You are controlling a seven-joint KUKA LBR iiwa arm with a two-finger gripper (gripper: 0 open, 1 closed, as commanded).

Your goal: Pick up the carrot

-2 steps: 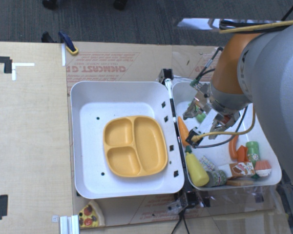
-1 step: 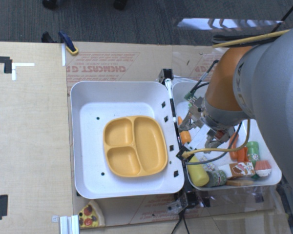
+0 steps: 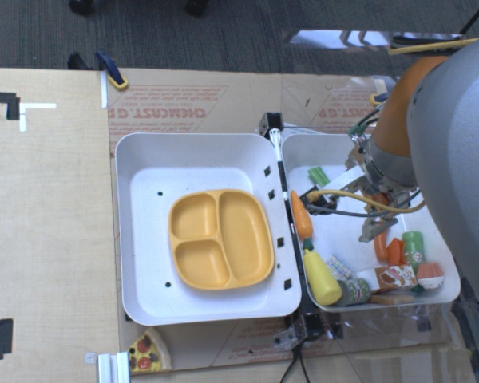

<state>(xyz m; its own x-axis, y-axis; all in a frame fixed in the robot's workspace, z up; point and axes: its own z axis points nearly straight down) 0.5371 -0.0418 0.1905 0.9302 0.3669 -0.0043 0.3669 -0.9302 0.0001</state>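
Carrot (image 3: 302, 217) lies tight against the right bin's (image 3: 451, 254) left wall, long axis along it, green end nearest the yellow bottle (image 3: 320, 281); tool (image 3: 373, 228) state unclear.

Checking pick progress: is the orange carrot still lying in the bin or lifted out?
Still in. The orange carrot lies flat along the left wall of the right white bin, apart from the gripper.

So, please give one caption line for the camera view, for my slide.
KUKA arm's pincer hovers over the right bin; carrot lies along its left wall, yellow tray in the left bin.
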